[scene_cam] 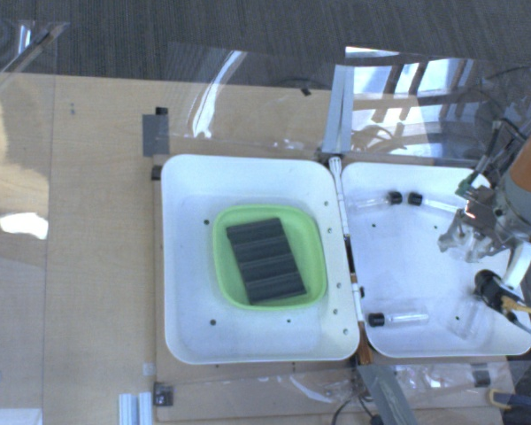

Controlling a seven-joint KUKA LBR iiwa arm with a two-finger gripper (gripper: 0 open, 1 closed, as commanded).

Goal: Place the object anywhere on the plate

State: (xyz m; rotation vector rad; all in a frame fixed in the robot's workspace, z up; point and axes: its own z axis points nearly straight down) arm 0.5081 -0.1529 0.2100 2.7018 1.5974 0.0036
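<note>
Two shallow white plastic bins sit side by side on the pale wooden tabletop [80, 264]. Left bin [181, 326]: contains a square lime-green plate [223, 268] with rounded corners. A dark grey ribbed rectangular block [265, 260] lies on the plate, tilted slightly from the plate edges. Right bin [398, 264]: contains a small clear tube with a black cap [396, 317] near the front wall. The grey arm [524, 171] enters from the right edge, wrist angled downward over the right bin. The claw [467, 237] hangs above the bin floor, well apart from the block; whether it is released or clenched cannot be determined.
</note>
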